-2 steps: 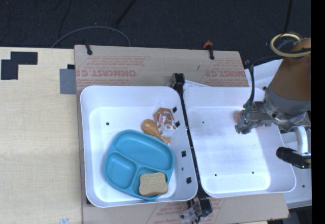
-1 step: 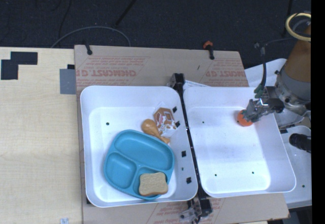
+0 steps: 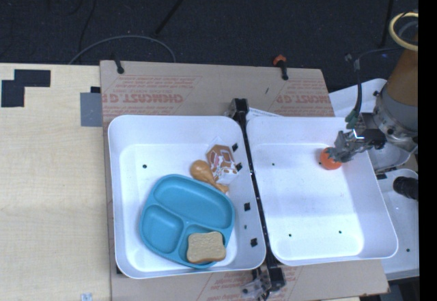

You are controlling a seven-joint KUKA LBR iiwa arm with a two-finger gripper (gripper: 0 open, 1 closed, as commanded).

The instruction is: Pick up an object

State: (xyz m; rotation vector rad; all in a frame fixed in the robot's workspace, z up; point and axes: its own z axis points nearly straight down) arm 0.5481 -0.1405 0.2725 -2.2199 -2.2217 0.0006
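A small orange-red round object lies in the right bin near its far right wall. My gripper hangs right over it, reaching in from the right, and its metal tip touches or nearly touches the object's top. In the left bin sits a blue divided plate with a tan slice of bread in its near compartment. A yellow-brown toy piece and a brown-and-white wrapped item lie just beyond the plate.
A black divider runs between the two bins. The bins stand on a cardboard sheet held by clamps at the back. The arm's grey body and orange band rise at the right edge, with cables beside it.
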